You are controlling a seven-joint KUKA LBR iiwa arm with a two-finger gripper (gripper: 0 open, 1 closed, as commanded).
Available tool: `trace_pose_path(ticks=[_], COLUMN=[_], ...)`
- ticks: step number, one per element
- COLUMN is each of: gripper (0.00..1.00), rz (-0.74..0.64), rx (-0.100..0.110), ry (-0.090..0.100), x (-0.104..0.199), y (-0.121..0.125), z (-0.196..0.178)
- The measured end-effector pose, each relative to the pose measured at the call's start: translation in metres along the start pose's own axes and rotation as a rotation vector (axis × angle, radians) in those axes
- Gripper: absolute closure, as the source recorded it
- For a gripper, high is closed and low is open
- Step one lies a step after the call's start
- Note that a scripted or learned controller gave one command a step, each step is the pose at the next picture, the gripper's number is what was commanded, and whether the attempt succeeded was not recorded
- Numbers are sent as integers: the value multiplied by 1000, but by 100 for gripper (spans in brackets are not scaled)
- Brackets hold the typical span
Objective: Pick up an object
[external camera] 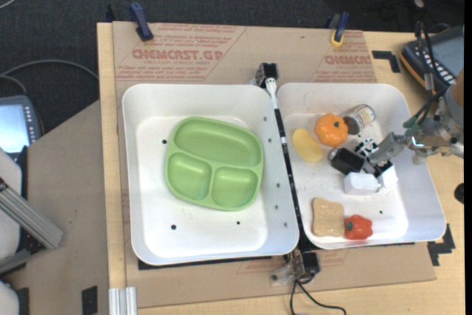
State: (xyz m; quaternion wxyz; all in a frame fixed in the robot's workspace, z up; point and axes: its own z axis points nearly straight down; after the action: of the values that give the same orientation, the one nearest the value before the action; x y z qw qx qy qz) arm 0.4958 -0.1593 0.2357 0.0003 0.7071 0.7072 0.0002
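Note:
The right bin [420,212] holds several small things: an orange pumpkin [331,128], a pale yellow piece [307,144], a clear jar on its side [361,116], a black block [344,159], a white block [361,183], a slice of toast [328,217] and a red pepper [358,226]. My gripper [381,153] reaches in from the right, low over the middle of this bin. Its tip is just right of the black block and just above the white block. A small black-and-white shape sits at the tip, and I cannot make out what it is.
The left bin [140,158] holds a green divided plate [214,162]. A black strip [281,136] runs along the seam between the bins. Clamps [140,20] hold the brown board at the back. Cables and a device [435,59] lie at the far right.

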Motion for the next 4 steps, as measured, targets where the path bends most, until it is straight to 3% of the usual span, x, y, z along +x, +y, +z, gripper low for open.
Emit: trace_pose_path(ticks=[1, 2, 3, 4], gripper=[0, 0, 100, 100], rz=[2, -5, 0, -9], rx=[5, -6, -3, -12], ry=[2, -1, -1, 1], x=[-9, 32, 29, 150], y=[9, 90, 86, 93], z=[158, 150, 140, -24])
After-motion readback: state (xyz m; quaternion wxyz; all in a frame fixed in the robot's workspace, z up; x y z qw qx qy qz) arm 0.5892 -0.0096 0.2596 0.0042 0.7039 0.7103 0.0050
